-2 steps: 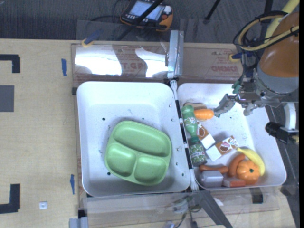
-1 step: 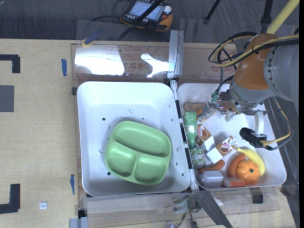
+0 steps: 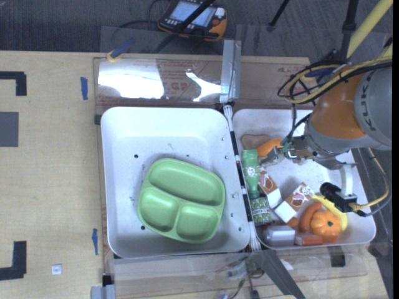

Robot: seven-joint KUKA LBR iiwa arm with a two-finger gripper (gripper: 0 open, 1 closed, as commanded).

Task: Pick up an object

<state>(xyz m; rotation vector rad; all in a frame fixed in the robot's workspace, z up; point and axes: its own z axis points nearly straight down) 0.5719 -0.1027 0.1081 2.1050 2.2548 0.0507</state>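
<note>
The left bin [image 3: 118, 167] has open floor around a green divided plate [image 3: 181, 199]. The right bin [image 3: 365, 232], at lower right, is crowded: orange toy [image 3: 323, 222], small cartons [image 3: 298, 198] and green packets [image 3: 250, 167]. The gripper [image 3: 282, 152] hovers near the packets; its grip cannot be told. A wooden bench [image 3: 50, 167] surrounds the bins.

A green divided plate [image 3: 181, 199] lies in the left bin [image 3: 124, 136], tilted toward the lower right. The grey arm [image 3: 358, 114] with its orange band reaches over the right bin [image 3: 365, 232], its pincer [image 3: 277, 154] low near an orange object [image 3: 269, 146] at the bin's upper left. Along the divider lie a green carton [image 3: 250, 167] and small packets [image 3: 269, 192]. An orange pumpkin-like toy [image 3: 322, 220] and a yellow banana [image 3: 333, 207] sit at the lower right, on the wooden counter [image 3: 43, 167]
</note>
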